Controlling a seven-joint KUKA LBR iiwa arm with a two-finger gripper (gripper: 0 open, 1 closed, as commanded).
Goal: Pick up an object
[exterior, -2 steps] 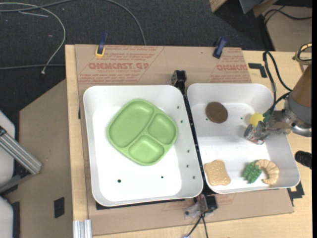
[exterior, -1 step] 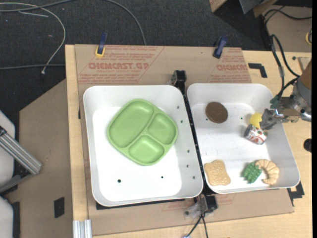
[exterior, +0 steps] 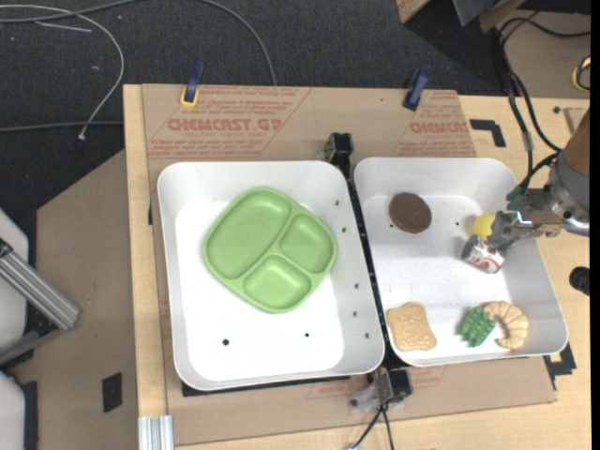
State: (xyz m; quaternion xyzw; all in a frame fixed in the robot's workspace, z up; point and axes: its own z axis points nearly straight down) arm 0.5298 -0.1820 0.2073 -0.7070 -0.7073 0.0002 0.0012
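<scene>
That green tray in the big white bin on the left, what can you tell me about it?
The green tray is a pale green plate with rounded corners that looks like smooth plastic. Raised ridges split it into three compartments: one large along its upper left, two smaller at its right and bottom. Nothing lies in them. It lies flat, turned at an angle to the walls of the left bin, near the bin's middle, touching only the floor.
</scene>
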